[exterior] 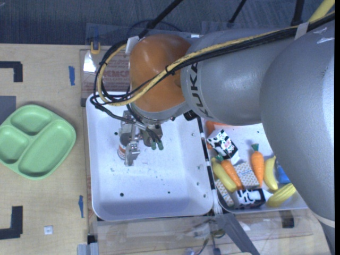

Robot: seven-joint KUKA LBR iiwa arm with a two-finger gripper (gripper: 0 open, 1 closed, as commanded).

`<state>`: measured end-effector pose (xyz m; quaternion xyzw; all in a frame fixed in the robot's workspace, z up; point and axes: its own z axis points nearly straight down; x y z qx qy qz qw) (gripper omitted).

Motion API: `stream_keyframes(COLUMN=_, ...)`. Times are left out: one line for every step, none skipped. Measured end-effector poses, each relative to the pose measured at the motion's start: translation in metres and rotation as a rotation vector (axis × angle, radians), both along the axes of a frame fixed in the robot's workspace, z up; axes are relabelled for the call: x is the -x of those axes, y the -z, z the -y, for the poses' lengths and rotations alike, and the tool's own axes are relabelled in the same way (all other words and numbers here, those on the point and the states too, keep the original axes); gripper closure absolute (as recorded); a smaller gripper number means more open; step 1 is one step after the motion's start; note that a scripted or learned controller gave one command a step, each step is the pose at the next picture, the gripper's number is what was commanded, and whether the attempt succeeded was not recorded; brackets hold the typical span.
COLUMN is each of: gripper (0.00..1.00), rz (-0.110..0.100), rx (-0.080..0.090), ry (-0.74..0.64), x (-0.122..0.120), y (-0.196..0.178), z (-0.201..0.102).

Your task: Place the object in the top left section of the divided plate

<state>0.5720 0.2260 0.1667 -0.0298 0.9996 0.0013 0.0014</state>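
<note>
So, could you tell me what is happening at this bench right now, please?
The grey KUKA arm reaches in from the right, its gripper low over the left white bin, right at a small object. A grasp cannot be confirmed. The green divided plate sits outside on the bench, and toy carrots and bananas fill the right bin.

You can read part of one marking: white letters "KU" running vertically on the big grey metal arm housing [192,92], cut off below by the orange band. Reddish print on the clear panel [114,74] behind the left bin is too blurred to read.
</note>
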Motion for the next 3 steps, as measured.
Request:
stream_keyframes(gripper=1.0, rz=0.007, rx=-0.001, ry=-0.306, x=-0.057, y=-0.014, z=0.0)
stream_keyframes(gripper=1.0, rz=0.008, rx=0.0, ry=-0.631, x=-0.091, y=-0.007, z=0.0)
stream_keyframes(gripper=1.0, rz=0.013, rx=-0.001, ry=-0.673, x=-0.008, y=0.068, z=0.0)
